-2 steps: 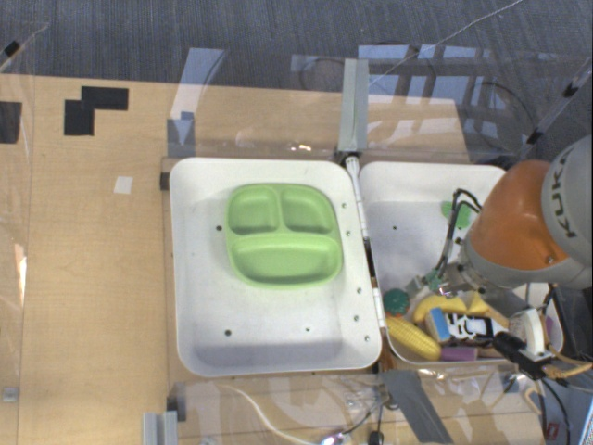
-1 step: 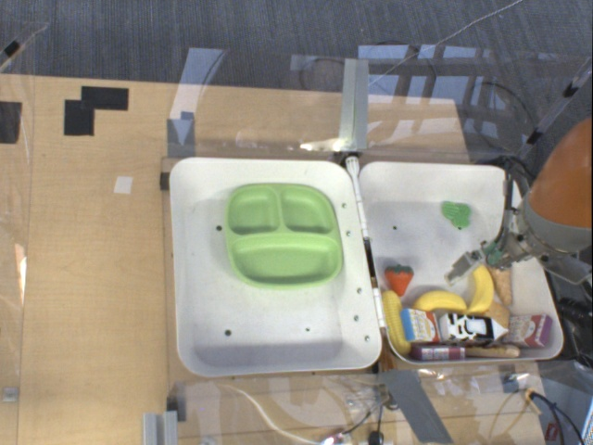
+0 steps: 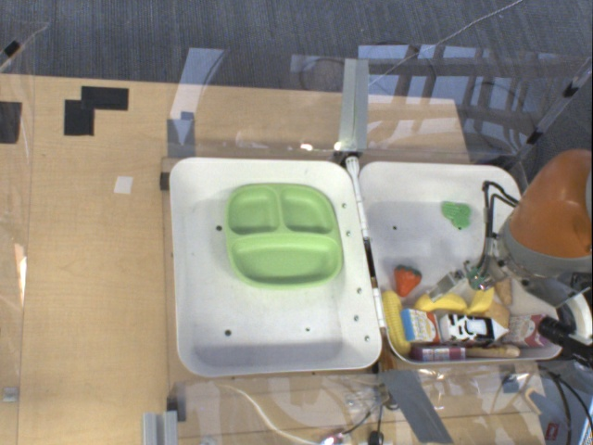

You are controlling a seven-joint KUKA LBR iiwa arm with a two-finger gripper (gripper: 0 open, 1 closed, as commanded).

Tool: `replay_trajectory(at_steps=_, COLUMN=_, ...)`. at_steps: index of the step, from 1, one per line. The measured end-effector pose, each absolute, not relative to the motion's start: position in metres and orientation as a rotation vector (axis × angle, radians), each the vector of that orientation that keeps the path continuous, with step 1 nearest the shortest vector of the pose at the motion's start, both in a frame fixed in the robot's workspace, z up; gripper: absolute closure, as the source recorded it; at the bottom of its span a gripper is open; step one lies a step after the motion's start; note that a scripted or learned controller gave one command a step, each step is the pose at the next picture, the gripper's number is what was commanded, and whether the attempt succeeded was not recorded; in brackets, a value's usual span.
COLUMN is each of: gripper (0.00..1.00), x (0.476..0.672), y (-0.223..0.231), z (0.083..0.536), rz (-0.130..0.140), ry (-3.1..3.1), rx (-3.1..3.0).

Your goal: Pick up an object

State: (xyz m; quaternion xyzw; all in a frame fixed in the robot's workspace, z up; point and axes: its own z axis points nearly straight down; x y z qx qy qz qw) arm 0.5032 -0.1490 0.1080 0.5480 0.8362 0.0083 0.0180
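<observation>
While you count two white bins, the left bin [image 3: 199, 276] bears one green divided plate [image 3: 282, 234]; the gripper [image 3: 478, 274] is perhaps among the right bin's [image 3: 408, 193] clutter, grip unclear.

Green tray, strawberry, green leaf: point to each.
Green tray [image 3: 283, 235], camera view, centre divider.
Strawberry [image 3: 407, 279], camera view, red body.
Green leaf [image 3: 455, 214], camera view, its middle.

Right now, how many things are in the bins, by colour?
Green: 2, the divided plate in the left bin and a small green piece in the right bin.
Red-orange: 1, a small toy.
Yellow: 2, the corn and the banana.
Total: 5 clear; the pile near the gripper is too cluttered to count.
</observation>
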Motion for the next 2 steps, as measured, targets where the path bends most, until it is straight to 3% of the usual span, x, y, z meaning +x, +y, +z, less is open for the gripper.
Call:
replay_trajectory(at_steps=1, gripper=0.0, x=0.495, y=-0.103, z=0.093, rz=0.016, ry=2.674, rx=1.595)
replay_trajectory(at_steps=2, gripper=1.0, x=0.497, y=-0.1, z=0.104, rz=0.023, ry=2.679, rx=1.596)
